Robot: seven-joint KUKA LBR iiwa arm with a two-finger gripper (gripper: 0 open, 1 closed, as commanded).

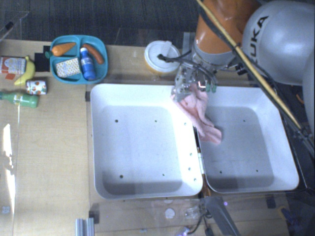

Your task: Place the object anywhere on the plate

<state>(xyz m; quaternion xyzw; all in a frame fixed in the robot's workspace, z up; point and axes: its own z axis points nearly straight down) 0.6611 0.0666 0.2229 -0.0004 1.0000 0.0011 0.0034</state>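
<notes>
Clearly, the gripper point(189, 86) pinches the pink cloth point(199, 113), which dangles beneath it over the bins' divide.

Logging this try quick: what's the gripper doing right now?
Gripper: shut on the pink cloth, which hangs from it above the bins' shared edge.

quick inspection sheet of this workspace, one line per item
surface: wooden bench bearing two white bins, left bin and right bin
job's things: pink cloth hanging over the divide between the bins; blue divided plate at back left
clutter: toy food in the plate, banana, can, green bottle, white cup
grippers: gripper shut on the cloth's top
cables: yellow hose along the arm
surroundings: dark carpet
</notes>
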